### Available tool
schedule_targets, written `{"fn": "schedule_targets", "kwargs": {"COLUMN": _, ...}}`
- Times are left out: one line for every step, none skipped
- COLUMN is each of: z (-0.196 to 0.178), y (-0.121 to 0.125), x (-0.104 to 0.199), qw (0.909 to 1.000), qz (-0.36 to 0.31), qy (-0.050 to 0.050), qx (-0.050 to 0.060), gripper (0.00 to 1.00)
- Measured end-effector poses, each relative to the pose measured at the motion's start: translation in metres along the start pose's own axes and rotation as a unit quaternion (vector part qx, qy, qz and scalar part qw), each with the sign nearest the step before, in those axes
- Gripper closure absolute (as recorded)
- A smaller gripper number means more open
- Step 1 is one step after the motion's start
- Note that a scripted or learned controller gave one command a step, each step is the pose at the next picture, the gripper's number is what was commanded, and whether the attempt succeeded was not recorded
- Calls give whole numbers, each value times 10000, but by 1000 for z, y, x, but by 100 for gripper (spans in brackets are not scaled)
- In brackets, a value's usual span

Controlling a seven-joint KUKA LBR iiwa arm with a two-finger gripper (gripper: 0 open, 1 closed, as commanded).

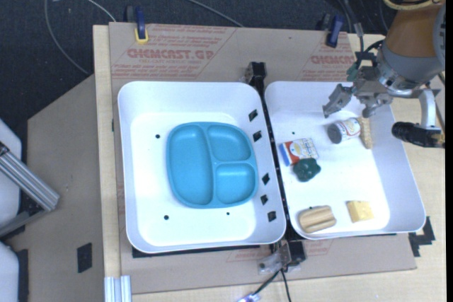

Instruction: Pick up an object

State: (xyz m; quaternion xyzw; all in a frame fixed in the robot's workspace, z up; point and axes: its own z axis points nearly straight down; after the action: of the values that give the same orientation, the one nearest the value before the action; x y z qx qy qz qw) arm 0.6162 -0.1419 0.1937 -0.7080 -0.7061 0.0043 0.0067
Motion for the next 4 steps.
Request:
{"fn": "schedule_targets", "kwargs": {"z": -9, "y": 3, "x": 0, "qw": 10000, "qz": -16, "qy": -12, "qx": -73, "gripper": 0}}
{"fn": "schedule_targets", "kwargs": {"z": 54, "y": 4, "x": 4, "qw": 10000, "qz": -15, "qy": -5, "qx": -42, "gripper": 0}}
{"fn": "schedule_targets", "kwargs": {"z": 80, "y": 12, "x": 4, "qw": 9998, "qz": -26, "qy": -41, "qx": -195, "gripper": 0}}
{"fn": "schedule_targets", "kwargs": {"z": 70, "y": 12, "x": 1, "qw": 9998, "qz": -19, "qy": -71, "qx": -210, "gripper": 100}}
